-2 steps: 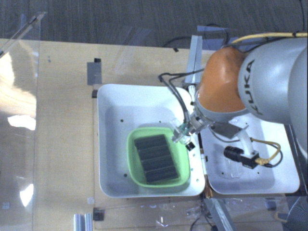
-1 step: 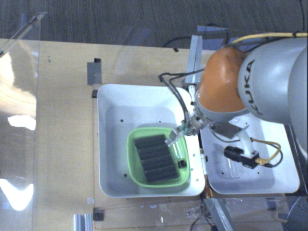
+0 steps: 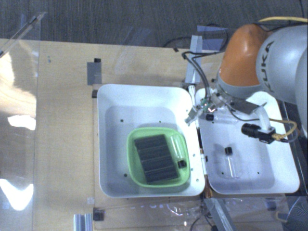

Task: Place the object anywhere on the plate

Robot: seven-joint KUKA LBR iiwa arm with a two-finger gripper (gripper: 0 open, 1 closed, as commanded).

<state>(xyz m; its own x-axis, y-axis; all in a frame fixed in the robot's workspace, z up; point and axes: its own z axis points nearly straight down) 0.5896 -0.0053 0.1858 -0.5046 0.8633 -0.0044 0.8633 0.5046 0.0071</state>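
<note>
A green plate point(image 3: 131, 154) lies in the left bin point(image 3: 107, 129). On it rest a dark grey ridged block point(image 3: 155, 158) and, along its right side, a clear vial with a black cap point(image 3: 178, 154). A second clear vial with a black cap point(image 3: 230, 163) lies on the floor of the right bin point(image 3: 281, 170). My gripper point(image 3: 196, 111) hangs under the orange-banded wrist point(image 3: 243, 57), over the rim between the two bins at their far end. It sits above and behind both vials, and I see nothing between its fingers.
A black cylindrical fitting with a yellow cable point(image 3: 257, 131) juts from the arm over the right bin. Black cables point(image 3: 192, 61) loop behind the bins. The wooden bench point(image 3: 53, 129) stretches bare to the left, with a small grey bracket point(image 3: 95, 72) on it.
</note>
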